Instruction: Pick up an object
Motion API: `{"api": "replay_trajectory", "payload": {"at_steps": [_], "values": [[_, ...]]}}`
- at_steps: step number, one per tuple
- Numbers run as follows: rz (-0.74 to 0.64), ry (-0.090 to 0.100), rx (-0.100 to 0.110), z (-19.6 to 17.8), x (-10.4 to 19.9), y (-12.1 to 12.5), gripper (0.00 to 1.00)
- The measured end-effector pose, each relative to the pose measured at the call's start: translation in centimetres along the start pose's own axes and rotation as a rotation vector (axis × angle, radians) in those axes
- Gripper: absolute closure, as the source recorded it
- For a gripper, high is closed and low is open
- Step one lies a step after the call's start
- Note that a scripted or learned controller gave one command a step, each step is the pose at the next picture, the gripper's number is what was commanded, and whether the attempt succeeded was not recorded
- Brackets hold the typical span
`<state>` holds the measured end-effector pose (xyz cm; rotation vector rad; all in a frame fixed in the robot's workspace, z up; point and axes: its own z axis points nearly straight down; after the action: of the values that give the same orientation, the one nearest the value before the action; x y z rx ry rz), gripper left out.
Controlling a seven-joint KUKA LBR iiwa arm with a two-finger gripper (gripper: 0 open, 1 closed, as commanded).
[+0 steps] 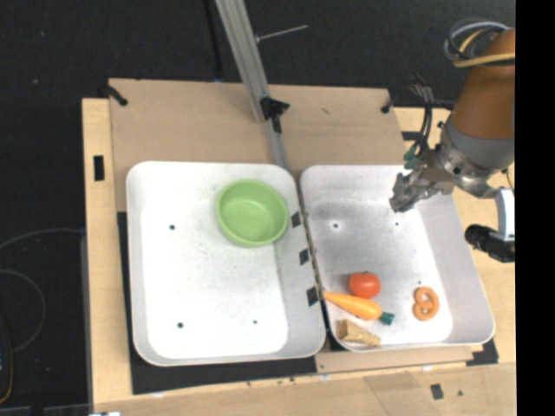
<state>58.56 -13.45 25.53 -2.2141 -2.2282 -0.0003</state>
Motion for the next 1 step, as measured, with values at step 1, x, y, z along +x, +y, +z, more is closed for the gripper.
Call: {"api": "replay_trajectory", "payload": {"at_steps": [1], "values": [[-0.001, 0.001, -0.001, 0.26, 5.72, 0.52, 1.00]]}}
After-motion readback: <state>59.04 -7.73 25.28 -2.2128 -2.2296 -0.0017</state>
